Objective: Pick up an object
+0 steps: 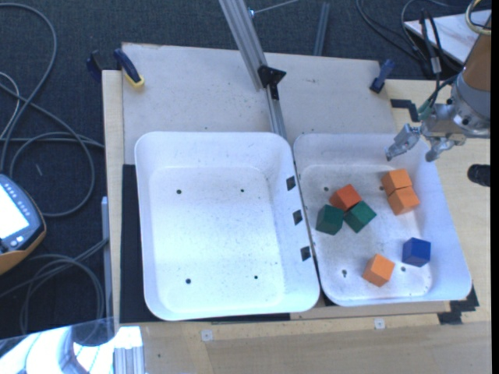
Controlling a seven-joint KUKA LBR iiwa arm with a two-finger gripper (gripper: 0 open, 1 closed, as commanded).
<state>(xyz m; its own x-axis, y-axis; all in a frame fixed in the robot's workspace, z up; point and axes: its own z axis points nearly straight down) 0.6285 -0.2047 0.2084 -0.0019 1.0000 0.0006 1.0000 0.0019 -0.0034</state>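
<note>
The surface (203, 92) is a pale board laid on dark carpet, carrying two shallow white bins side by side. The left bin (156, 287) has nothing but speckles on its floor, while the right bin (448, 232) carries all the blocks. From the right comes the arm (477, 76), grey with an orange band, and its gripper (417, 148) hangs over the far rim of the right bin, fingers (400, 145) spread apart and pointing down with nothing between them. Below and just nearer than it lie two orange blocks (400, 191), touching, one stacked against the other. Toward the bin's middle sits a tight cluster: a red-orange block (344, 196) pressed against two green blocks (345, 219). Nearer the front rim a blue block (416, 251) and a lone orange block (379, 269) stand close but apart. These look like small, stiff, painted cubes, likely light, with flat faces that should take a pinch well, though smooth paint may slip. I'd judge the lone orange block or the blue one the easier pick, since their opposite sides are open for the fingers; the clustered ones leave little room to get in.
</note>
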